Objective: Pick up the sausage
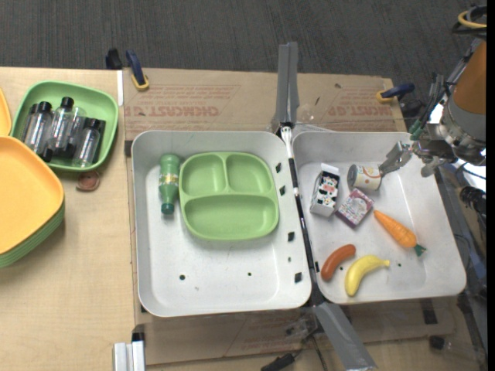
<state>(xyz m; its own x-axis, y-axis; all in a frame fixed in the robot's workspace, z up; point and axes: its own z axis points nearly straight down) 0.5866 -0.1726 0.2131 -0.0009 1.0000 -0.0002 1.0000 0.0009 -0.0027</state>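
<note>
From my station, the sausage (338,260) lies nearest in the right bin (445,277), at its six o'clock, just beside the banana (363,272). Farther back, at two o'clock, my end effector (403,158) hovers with fingers apart, empty. The cardboard (205,108) beyond reads "CHEMCUZT".

Place: a robotics lab, set up for testing.
Surface (77,300): plain wood, with printed cardboard (201,107) clamped (138,72) flat across it.
Bins: two shallow white bins (147,230) side by side, holding toy food and a green divided plate (229,195).
Arm (468,99): reaching in on the right.
Floor (232,14): dark grey office carpet.
</note>
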